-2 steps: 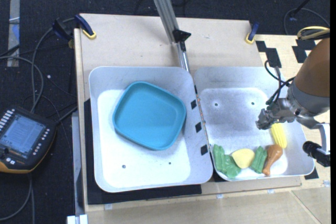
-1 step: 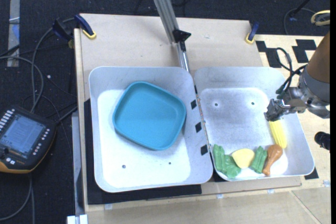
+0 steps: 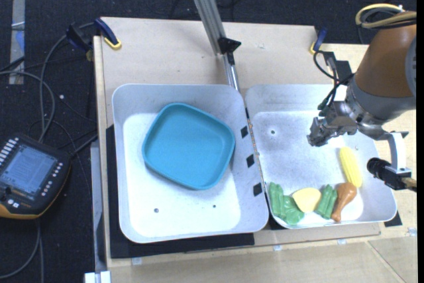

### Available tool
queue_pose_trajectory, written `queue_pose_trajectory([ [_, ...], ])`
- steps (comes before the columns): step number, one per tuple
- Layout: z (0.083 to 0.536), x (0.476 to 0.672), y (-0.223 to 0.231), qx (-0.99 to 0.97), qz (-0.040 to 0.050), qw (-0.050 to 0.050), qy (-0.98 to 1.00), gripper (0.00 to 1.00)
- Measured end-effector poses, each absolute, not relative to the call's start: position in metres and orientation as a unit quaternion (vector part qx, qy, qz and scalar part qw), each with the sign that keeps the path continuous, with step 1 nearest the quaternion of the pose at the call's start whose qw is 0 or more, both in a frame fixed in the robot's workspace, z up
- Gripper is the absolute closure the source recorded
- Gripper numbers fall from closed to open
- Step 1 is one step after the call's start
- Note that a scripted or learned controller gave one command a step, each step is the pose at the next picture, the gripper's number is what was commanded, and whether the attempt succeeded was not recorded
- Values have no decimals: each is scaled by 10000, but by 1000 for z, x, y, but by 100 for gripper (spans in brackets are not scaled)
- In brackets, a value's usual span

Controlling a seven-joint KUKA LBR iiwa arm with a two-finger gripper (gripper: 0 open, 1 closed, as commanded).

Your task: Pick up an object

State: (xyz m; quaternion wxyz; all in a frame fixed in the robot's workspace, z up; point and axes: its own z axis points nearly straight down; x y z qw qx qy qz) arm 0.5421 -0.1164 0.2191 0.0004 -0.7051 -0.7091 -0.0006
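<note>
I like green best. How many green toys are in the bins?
2, both in the right bin along its near edge: one green toy left of the yellow piece, another right of it. Parts may be hidden.

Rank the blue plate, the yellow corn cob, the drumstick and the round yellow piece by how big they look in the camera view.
1. blue plate, by far the largest.
2. yellow corn cob and drumstick: too alike in length to separate.
3. round yellow piece, the smallest.
</note>
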Motion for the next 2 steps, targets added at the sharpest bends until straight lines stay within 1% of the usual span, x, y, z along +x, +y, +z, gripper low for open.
queue_pose_trajectory([
  [1, 230, 559, -68, -7053, -7, 0, -7089, 100],
  [2, 228, 565, -26, -7056, -2, 4, -7086, 100],
])
